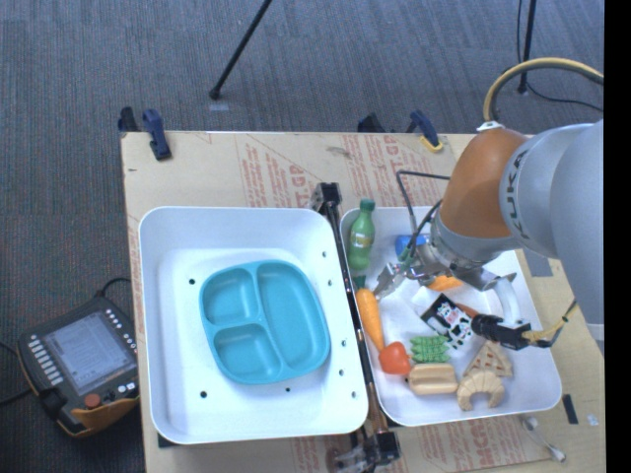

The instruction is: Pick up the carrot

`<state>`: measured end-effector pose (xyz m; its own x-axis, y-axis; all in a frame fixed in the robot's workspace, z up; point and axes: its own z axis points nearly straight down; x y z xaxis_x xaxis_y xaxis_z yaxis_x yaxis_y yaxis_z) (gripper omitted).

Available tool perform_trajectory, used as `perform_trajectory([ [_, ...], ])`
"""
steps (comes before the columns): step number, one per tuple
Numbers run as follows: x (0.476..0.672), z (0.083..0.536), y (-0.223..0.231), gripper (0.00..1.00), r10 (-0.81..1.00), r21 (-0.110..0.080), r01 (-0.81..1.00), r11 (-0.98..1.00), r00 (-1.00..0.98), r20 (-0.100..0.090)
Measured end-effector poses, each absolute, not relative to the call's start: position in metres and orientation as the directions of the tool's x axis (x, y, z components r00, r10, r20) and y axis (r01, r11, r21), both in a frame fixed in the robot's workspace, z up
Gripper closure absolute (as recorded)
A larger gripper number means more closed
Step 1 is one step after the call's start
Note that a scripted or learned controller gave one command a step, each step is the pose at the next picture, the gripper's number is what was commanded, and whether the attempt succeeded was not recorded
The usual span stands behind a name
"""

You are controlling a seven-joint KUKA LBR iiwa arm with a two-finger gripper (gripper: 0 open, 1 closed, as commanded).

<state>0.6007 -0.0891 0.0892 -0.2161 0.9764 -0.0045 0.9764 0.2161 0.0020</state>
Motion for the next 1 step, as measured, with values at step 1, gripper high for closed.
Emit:
perform_trajectory([
  [1, 0.5860, 0.0878, -0.1737, 0.00, 0.997, -0.002, 0.997, 0.072, -0.072, 0.000],
])
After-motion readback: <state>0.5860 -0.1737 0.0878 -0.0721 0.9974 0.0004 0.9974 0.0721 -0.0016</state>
